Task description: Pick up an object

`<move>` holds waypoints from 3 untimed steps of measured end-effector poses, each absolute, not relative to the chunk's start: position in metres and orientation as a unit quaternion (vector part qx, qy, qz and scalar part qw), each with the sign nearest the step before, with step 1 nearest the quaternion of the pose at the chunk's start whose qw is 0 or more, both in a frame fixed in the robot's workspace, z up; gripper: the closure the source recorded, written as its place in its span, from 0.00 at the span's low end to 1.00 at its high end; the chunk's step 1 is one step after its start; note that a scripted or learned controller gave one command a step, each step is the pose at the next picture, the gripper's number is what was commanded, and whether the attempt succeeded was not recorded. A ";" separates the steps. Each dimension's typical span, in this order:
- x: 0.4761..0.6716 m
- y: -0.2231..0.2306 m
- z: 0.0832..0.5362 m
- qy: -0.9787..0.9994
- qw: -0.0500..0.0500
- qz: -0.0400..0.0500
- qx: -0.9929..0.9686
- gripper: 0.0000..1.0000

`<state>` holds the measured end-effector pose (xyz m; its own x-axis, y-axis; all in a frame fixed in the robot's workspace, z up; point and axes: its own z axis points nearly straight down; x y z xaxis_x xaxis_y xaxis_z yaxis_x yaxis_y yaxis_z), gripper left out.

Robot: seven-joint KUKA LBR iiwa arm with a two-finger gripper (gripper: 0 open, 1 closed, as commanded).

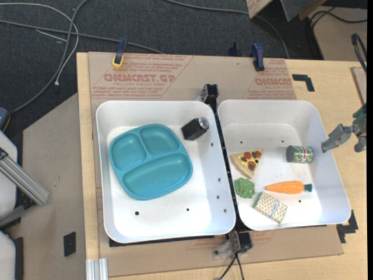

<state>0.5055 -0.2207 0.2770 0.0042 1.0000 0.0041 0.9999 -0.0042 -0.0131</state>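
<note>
The toy carrot (287,186) lies in the right bin (326,212), between the small green can (299,153) and the checkered cracker (271,206). A pizza slice (247,161) and broccoli (244,187) lie near. The claw (338,137) hangs at the bin's right rim, holding nothing; how wide it is, I cannot tell.

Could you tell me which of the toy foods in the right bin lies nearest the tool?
The small green can, lying on its side by the right wall, just left of the tool; the carrot, pizza slice and broccoli lie farther off.

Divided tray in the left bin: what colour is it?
Teal blue all over; the divided tray shows clearly in the camera view.
</note>
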 end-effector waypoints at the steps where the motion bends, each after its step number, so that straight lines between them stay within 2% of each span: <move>1: 0.508 -0.220 0.284 -0.707 0.000 0.000 -0.707 0.00; 2: 0.516 -0.223 0.238 -0.707 0.002 0.000 -0.707 0.00; 3: 0.513 -0.223 0.177 -0.707 0.002 0.000 -0.707 0.00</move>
